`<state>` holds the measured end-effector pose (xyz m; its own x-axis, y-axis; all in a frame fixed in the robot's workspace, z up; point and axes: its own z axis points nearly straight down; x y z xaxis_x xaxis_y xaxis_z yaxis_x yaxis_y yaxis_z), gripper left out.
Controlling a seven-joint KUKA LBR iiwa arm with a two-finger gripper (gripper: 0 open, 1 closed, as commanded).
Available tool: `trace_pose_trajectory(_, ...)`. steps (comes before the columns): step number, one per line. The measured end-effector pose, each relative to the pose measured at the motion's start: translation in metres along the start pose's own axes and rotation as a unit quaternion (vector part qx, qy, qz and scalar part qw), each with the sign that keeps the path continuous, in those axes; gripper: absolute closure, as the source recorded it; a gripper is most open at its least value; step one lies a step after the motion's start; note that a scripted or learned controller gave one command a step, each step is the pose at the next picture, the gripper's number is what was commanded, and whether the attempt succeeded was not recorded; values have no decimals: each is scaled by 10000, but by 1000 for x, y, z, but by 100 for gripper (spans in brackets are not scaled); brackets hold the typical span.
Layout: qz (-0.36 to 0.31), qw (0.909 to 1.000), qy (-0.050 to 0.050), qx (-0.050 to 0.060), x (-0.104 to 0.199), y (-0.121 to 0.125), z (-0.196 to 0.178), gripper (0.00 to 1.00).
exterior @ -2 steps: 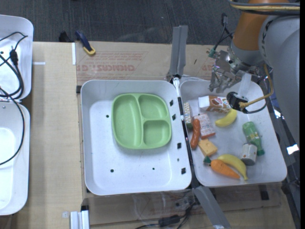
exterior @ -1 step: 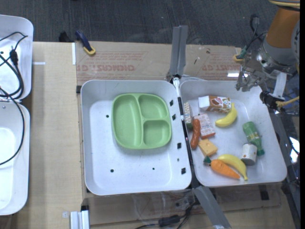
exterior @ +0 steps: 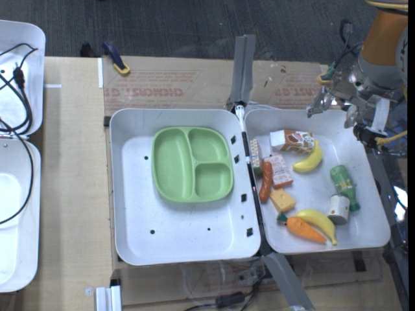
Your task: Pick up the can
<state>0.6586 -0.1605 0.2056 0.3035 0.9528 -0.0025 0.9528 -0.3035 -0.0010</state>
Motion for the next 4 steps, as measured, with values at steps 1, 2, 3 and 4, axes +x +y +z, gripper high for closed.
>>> trace_pose_trajectory(1,446,9990,11,-46,42,-11,91,0)
trace_pose_trajectory(2,440,9989,56,-153,24,-33,99,0)
trace_pose_trajectory(3,672,9976,51,-141,-16,-48,100,0)
trace_pose_trajectory(4,300,9994,56,-143,-56,-58,100,0)
